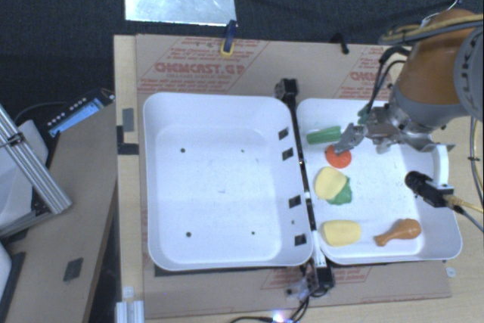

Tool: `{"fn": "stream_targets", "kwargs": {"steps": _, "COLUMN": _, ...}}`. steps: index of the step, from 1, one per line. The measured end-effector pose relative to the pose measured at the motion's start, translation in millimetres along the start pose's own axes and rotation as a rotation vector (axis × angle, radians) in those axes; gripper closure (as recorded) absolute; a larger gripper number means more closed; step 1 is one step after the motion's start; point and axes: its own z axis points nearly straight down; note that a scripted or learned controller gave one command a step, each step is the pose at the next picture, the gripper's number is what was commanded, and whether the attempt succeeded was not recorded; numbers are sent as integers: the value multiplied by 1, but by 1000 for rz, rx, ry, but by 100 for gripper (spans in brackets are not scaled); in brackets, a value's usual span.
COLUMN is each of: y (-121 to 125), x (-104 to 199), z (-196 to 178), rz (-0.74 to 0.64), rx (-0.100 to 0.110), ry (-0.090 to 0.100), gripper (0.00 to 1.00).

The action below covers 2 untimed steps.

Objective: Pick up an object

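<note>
Arm reaching into the right bin, its gripper hanging over an orange-red piece.

The surface (189, 60) is taking up the middle of the frame, carrying the left bin (219, 181) and the right bin (446, 238) side by side. The grey and orange arm (435, 79) is coming in from the upper right, and its gripper (349, 141) is sitting above the orange-red piece (338, 157) in the upper left part of the right bin; I cannot tell whether the fingers are spread or pressed together. A green piece (324, 135) is lying just left of the gripper. Below, a yellow piece (330, 182) is resting on a green leaf-like piece (342, 195). A second yellow piece (341, 232) and a tan drumstick-shaped piece (398, 231) are lying along the bin's lower edge.
</note>
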Motion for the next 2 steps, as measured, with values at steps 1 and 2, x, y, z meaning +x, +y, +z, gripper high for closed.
{"fn": "stream_targets", "kwargs": {"steps": 1, "y": 23, "x": -21, "z": 103, "rz": 3, "rx": 7, "ry": 0, "gripper": 0}}
{"fn": "stream_targets", "kwargs": {"steps": 2, "y": 25, "x": -21, "z": 87, "rz": 2, "rx": -2, "ry": -1, "gripper": 100}}
